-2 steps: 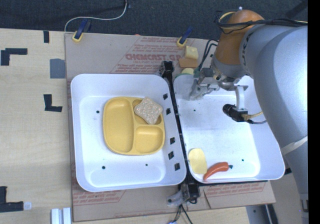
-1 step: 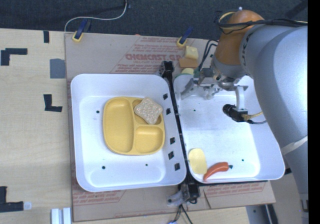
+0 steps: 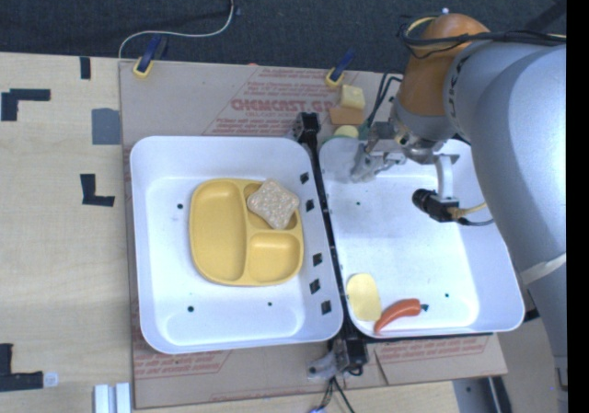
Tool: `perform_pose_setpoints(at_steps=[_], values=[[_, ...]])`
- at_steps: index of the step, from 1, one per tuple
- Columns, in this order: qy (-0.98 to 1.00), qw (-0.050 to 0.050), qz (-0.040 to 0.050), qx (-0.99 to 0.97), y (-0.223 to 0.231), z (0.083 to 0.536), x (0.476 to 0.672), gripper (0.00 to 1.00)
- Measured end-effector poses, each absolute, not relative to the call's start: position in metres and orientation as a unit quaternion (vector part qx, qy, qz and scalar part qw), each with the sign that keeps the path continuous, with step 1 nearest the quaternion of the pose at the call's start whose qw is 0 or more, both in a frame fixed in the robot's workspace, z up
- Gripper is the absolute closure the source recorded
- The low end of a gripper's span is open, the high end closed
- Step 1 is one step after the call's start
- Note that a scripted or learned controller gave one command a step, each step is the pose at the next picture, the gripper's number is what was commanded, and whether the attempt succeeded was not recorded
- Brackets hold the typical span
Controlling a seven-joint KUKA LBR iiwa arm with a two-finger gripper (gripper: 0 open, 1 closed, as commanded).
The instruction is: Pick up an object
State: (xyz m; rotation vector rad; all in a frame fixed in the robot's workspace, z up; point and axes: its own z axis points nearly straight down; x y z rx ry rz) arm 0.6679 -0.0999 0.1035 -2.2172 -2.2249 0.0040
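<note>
My gripper hangs over the far left corner of the right bin, close to its back wall. Just beyond that wall a pale round piece, a brown block and a yellow block lie on the cardboard. At the right bin's near edge rest a yellow oval piece and an orange-red chili-shaped piece. In the left bin a yellow divided plate carries a speckled tan square piece.
The grey arm covers the right bin's far right side. A black divider with clips runs between the bins. Blue and yellow clamps hold the cardboard's back edge, and a white cable loops there.
</note>
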Motion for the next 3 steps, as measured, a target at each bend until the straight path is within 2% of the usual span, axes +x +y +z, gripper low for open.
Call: perform_pose_setpoints(at_steps=[1, 2, 3], values=[[-0.708, 0.000, 0.0016, -0.706, -0.100, 0.103, 0.668, 0.00], [-0.707, 0.000, 0.0021, -0.707, -0.098, 0.083, 0.667, 0.00], [-0.708, 0.000, 0.0018, -0.707, -0.098, 0.094, 0.668, 1.00]])
